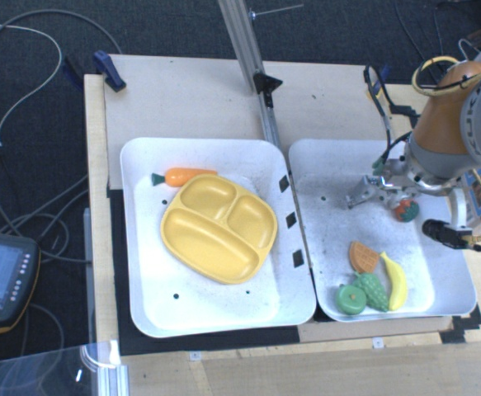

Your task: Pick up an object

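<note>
My gripper (372, 193) hangs low over the upper part of the right bin (323, 246), at the end of the grey and orange arm reaching in from the right. A small red and green toy (405, 212) lies just right of it, partly under the wrist. Farther toward the front of the same bin lie an orange slice (362, 256), a yellow banana (396, 281), a bumpy green piece (374, 290) and a round green piece (351, 299). Nothing shows in the gripper's grasp.
The left bin (141, 221) holds a yellow divided plate (219, 228) and an orange carrot (186, 176) behind it. A metal post (248, 40) rises between the bins at the back. Cables hang beside the arm at the right.
</note>
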`<state>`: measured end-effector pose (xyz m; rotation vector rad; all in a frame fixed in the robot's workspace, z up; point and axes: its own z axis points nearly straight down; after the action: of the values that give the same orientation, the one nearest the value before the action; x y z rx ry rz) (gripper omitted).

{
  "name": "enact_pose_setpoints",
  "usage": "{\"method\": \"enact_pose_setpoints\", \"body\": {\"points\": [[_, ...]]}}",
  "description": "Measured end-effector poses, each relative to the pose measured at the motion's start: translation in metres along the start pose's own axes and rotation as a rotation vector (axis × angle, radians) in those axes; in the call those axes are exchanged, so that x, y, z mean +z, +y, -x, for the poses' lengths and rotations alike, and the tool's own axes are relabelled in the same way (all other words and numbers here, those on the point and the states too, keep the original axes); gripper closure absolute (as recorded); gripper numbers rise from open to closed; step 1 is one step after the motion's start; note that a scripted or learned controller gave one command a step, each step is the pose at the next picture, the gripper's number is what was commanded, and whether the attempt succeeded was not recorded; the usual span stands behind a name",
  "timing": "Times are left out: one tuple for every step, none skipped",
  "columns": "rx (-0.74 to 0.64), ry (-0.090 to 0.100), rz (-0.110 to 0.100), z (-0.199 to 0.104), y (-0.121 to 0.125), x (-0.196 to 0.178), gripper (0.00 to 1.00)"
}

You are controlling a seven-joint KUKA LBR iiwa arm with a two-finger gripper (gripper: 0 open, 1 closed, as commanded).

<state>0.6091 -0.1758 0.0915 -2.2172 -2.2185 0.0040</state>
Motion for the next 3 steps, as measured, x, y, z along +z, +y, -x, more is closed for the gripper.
{"method": "enact_pose_setpoints", "body": {"points": [[-0.001, 0.0, 0.005, 0.0, 0.002, -0.013, 1.0], [-0.001, -0.003, 0.011, -0.001, 0.0, -0.057, 1.0], [-0.002, -0.004, 0.015, -0.007, 0.004, -0.121, 1.0]]}}
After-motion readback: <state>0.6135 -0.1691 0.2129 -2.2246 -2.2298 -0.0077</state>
